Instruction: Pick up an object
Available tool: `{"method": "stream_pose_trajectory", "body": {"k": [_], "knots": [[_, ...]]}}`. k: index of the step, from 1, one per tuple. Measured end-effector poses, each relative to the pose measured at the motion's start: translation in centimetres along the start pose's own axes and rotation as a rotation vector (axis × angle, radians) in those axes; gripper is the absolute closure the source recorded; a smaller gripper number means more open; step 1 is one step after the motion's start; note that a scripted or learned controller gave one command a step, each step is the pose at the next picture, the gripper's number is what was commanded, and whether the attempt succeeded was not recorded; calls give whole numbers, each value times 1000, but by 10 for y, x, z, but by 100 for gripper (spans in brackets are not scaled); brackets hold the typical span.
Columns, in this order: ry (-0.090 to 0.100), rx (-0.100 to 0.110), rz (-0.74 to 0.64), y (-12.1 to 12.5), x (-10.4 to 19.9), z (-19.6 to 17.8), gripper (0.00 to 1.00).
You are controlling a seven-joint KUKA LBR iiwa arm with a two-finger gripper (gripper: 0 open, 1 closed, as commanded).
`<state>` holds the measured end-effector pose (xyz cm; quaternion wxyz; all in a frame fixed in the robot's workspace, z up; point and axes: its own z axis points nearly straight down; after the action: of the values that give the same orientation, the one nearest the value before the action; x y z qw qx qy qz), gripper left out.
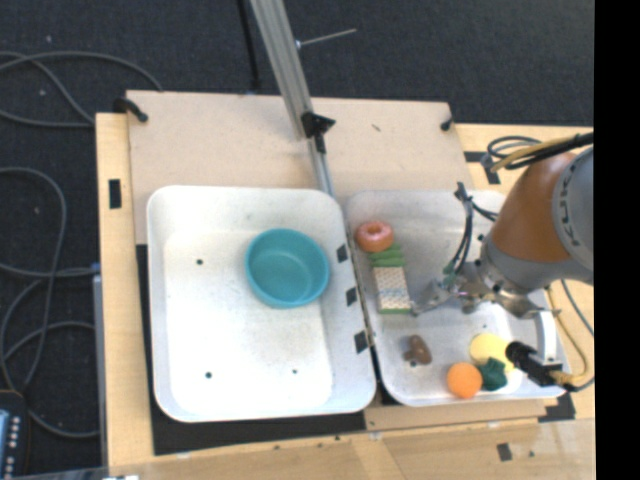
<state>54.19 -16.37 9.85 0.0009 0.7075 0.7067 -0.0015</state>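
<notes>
Inspector: Left bin holds one item, a teal bowl, lying toward its right half. Right bin holds the rest: a pink ring-shaped piece at the far left, a green block touching a pale speckled slab just nearer, a small brown lump nearer still, and in the near right corner a yellow ball, an orange ball and a dark green piece crowded together.

Supervisor: And the arm?

Inspector: It comes in from the right, wrist low over the right bin. The gripper sits just right of the speckled slab, with bare bin floor below it. No object shows between its tips. Whether they are apart or together I cannot tell; the tool is small and cluttered with cabling here.

Supervisor: Which object is the target?

Inspector: None is named. Judging by position, the slab and green block are closest; the brown lump is near as well.

Supervisor: Concerns?

Inspector: The slab lies flat, which gives little edge to pinch. The corner cluster is packed against the bin wall, leaving scant room for approach. In my judgement the pick is not yet made.
</notes>
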Motion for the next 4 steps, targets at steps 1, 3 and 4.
{"method": "stream_pose_trajectory", "body": {"k": [1, 3, 4], "knots": [[2, -6, 4, 2, 0, -13, 100], [0, -10, -4, 0, -13, -137, 100], [1, -8, -5, 1, -14, -184, 100]]}}
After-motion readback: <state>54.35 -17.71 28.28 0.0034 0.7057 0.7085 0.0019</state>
